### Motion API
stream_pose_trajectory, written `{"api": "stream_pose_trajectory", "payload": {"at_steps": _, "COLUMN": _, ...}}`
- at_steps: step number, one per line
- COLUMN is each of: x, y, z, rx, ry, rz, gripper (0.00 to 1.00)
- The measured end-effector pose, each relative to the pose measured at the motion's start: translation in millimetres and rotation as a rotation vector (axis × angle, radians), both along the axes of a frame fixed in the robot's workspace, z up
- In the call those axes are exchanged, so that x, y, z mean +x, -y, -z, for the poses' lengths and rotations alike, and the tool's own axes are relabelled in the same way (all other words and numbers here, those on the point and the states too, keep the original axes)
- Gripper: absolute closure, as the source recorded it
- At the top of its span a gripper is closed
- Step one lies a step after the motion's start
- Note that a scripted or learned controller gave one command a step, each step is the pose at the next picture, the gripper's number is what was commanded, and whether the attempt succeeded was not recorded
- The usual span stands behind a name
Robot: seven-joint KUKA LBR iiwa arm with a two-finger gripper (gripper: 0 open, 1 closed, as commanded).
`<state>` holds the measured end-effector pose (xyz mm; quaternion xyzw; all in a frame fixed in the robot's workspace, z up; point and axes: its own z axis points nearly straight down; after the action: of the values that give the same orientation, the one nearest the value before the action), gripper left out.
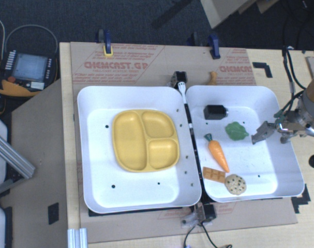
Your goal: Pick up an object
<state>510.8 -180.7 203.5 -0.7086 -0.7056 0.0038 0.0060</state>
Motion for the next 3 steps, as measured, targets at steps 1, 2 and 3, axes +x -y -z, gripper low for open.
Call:
{"api": "stream_pose_trajectory", "payload": {"at_steps": 1, "x": 3, "y": -1, "z": -7, "rx": -0.004, "ry": 0.014, "rz": -0.004, "gripper": 0.0}}
{"api": "stream_pose_trajectory", "payload": {"at_steps": 2, "x": -4, "y": -9, "z": 44, "rx": 0.0, "ry": 0.007, "rz": -0.004, "gripper": 0.0}}
{"api": "stream_pose_trajectory", "payload": {"at_steps": 3, "x": -14, "y": -6, "z": 101, "rx": 0.0, "ry": 0.006, "rz": -0.002, "gripper": 0.0}}
